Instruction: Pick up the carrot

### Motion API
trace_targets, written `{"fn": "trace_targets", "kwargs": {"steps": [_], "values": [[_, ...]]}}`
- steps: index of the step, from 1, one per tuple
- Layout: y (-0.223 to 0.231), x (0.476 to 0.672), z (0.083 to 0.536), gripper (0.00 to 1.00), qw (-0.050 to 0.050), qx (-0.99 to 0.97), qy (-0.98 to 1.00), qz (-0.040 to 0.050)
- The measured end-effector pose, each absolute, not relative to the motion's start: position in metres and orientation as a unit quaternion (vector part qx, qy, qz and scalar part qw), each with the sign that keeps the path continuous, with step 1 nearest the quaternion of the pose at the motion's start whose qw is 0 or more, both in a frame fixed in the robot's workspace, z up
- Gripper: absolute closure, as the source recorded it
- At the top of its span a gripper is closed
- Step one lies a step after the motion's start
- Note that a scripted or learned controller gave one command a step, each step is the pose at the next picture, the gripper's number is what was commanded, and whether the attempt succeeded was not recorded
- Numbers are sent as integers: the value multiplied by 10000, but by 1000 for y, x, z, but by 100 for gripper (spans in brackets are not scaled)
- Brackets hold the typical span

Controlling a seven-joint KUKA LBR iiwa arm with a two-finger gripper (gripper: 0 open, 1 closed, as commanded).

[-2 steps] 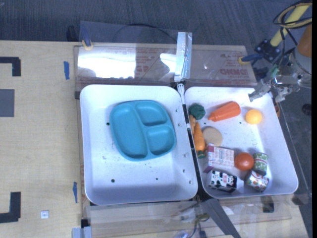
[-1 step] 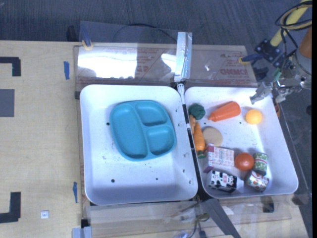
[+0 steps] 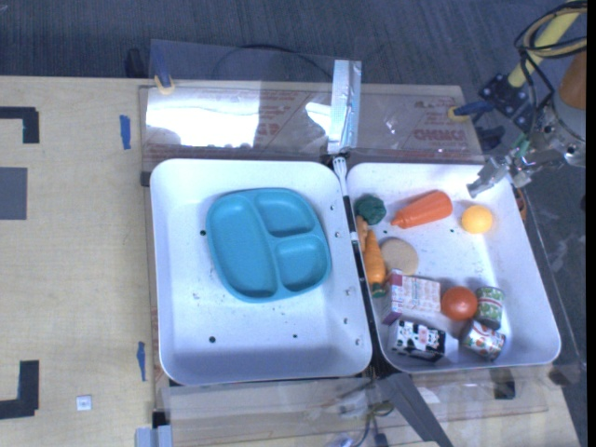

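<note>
The carrot (image 3: 424,209) is a fat orange cone lying on its side in the upper part of the right bin (image 3: 535,277), with its tip pointing left. A thinner orange carrot-like piece (image 3: 373,257) lies along that bin's left wall. My gripper (image 3: 498,176) hangs over the right bin's upper right corner, up and to the right of the carrot and well apart from it. Nothing is seen in its grasp.
Around the carrot lie a dark green vegetable (image 3: 370,208), a yellow-orange ball (image 3: 477,219), a tan disc (image 3: 399,253), a pink-and-white packet (image 3: 414,294), a tomato (image 3: 458,303), two small cans (image 3: 486,324) and a black-and-white carton (image 3: 416,338). The left bin (image 3: 177,277) holds a blue divided plate (image 3: 270,243).
</note>
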State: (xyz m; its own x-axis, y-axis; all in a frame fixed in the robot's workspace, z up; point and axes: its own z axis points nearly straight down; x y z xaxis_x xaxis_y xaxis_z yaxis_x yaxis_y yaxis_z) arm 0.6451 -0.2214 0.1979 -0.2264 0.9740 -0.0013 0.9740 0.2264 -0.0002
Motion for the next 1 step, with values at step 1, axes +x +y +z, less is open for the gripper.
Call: {"fn": "trace_targets", "kwargs": {"steps": [1], "values": [[-221, 646, 190, 0, -5, 5549, 8319, -3]]}}
